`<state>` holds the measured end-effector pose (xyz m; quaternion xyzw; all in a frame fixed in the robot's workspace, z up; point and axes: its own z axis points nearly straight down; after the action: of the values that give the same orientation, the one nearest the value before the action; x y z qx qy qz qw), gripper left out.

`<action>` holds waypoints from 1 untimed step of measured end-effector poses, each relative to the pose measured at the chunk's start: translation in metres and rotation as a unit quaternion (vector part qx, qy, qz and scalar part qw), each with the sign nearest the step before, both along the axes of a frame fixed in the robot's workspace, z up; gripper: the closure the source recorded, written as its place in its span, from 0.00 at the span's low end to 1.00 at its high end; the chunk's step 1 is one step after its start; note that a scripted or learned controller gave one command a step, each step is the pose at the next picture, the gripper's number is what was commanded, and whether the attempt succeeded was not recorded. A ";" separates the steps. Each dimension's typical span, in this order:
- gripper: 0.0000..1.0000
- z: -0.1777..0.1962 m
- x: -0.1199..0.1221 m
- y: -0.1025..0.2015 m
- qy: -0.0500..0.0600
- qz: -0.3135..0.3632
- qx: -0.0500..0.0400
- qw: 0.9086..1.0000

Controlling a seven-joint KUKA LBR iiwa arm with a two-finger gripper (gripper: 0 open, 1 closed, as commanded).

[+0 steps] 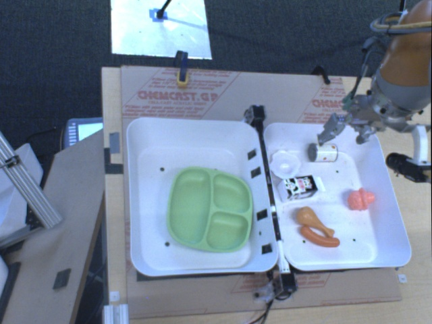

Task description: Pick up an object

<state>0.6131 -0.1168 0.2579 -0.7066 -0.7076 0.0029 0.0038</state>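
Hanging over the right bin's (395, 245) far edge, the grey arm (405, 52) comes in from about two o'clock, and its jaws sit just above the bin's upper rim; whether they are open or closed cannot be told, and nothing shows between them. Right below the jaws, toward seven o'clock, a small can (325, 153) lies on its side, dark end facing left, near but apart from the fingers as far as can be seen. At nine o'clock from the can sits a white cup (285, 162), close to the divider between the bins. Below the cup, at six o'clock, lies a black-and-white carton (300, 186). Farther down toward six o'clock are a tan drumstick (312, 218) and, touching its lower side, an orange sausage (320, 237). A pink lump (362, 199) rests alone at three o'clock from the carton, near the bin's right wall. The left bin (145, 181) holds a green divided plate (210, 209), three compartments, lying flat at its centre. Both bins stand side by side on a cardboard sheet (223, 90) that covers the desk.
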 end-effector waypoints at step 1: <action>0.00 0.006 0.002 0.000 -0.005 0.001 -0.001 1.000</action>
<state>0.6151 -0.1166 0.2642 -0.7059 -0.7083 -0.0004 -0.0005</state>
